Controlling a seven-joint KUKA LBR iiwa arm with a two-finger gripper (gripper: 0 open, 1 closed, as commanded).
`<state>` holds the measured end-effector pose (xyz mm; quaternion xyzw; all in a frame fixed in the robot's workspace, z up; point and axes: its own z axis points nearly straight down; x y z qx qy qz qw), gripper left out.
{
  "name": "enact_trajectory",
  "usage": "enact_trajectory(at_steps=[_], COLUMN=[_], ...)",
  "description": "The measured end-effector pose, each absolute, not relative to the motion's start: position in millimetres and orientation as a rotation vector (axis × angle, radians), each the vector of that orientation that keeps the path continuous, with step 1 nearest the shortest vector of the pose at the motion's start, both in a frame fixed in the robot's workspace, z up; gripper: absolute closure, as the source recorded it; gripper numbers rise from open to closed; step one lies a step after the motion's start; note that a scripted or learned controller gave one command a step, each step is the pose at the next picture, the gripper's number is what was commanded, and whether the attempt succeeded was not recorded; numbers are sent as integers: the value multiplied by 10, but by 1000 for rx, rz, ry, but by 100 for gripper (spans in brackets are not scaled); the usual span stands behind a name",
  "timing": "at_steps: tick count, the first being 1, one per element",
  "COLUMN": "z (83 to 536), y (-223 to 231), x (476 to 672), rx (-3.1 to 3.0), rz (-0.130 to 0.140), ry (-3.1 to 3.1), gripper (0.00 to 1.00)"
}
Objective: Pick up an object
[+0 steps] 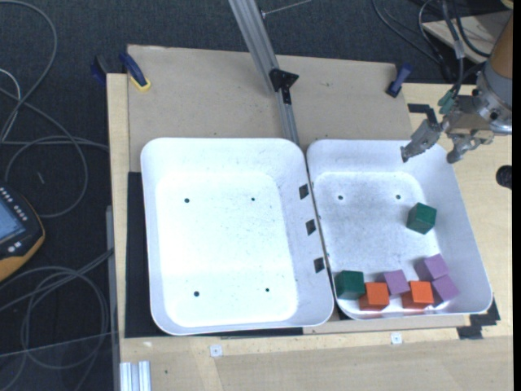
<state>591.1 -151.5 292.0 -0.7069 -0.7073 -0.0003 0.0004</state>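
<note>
Two shallow white bins are seen side by side on the bench [244,72]: the left bin [155,218] holds no blocks, while the right bin [464,218] carries all of them. The arm [503,63] is reached in from the right, and its gripper [437,142] is held above the right bin's far rim, the two fingers spread well apart with nothing between them. The likeliest thing to be picked, a lone green cube [422,217], lies on the bin floor nearer the camera than the fingers, almost straight below them in this view and well apart from them. No long axis is offered by the cube. Open floor is left all round it, so room for descent is judged ample. The rest are crowded along the near rim: a second green cube [351,283], two orange cubes [376,294], and three purple cubes [435,265], where a clean grasp is judged harder.
</note>
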Motion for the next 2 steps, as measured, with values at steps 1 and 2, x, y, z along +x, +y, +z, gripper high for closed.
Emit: enact_trajectory(at_steps=[1, 2], z=[2364, 3552], y=[101, -202], x=[5583, 5325], rx=[-2207, -2227], rz=[1, -11], ry=[-2226, -2226], gripper=[0, 0])
